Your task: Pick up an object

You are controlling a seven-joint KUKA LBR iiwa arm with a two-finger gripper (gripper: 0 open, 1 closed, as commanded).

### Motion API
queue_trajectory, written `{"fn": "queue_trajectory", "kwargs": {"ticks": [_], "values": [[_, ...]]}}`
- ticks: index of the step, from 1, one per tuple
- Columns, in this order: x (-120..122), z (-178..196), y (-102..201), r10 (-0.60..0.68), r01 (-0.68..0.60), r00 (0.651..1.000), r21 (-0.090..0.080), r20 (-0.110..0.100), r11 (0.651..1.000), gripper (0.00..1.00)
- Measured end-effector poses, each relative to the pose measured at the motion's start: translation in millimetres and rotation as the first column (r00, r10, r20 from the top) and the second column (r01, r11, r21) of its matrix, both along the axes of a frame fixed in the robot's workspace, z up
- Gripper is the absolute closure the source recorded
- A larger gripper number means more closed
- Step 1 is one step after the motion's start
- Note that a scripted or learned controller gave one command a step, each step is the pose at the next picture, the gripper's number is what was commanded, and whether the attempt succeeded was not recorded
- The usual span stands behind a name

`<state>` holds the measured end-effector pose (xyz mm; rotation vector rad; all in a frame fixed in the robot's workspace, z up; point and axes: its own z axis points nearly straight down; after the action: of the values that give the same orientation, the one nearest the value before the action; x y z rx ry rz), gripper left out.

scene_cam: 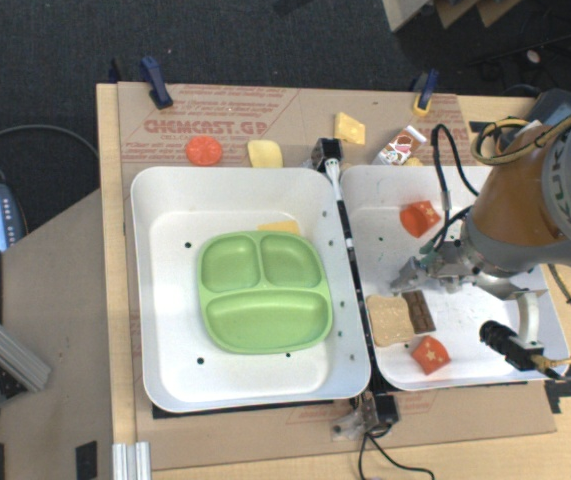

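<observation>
A: Starting nearest us, we have a red block at the front of the right bin, with a tan slab and a brown bar just behind it, the bar lying partly on the slab.

B: And the gripper sits right over that bar's far end, low in the bin. We can't tell how it stands; the wrist hides it.

A: Then we'd judge the bar as the likely target. To do it well, we should centre on the bar alone and stay off the slab, since the two touch.

B: Agreed. Farther back, a second red block stands well apart, an easier pick if this fails.

A: The left bin holds a green tray.

B: Beyond the bins, loose bits lie on the cardboard.
</observation>
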<state>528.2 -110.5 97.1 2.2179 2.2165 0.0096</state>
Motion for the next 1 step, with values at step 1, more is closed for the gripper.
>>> {"fn": "queue_trajectory", "kwargs": {"ticks": [1], "values": [[105.7, 3.0, -52.2, 0.002, -0.002, 1.000, -0.006, 0.002, 1.000, 0.00]]}}
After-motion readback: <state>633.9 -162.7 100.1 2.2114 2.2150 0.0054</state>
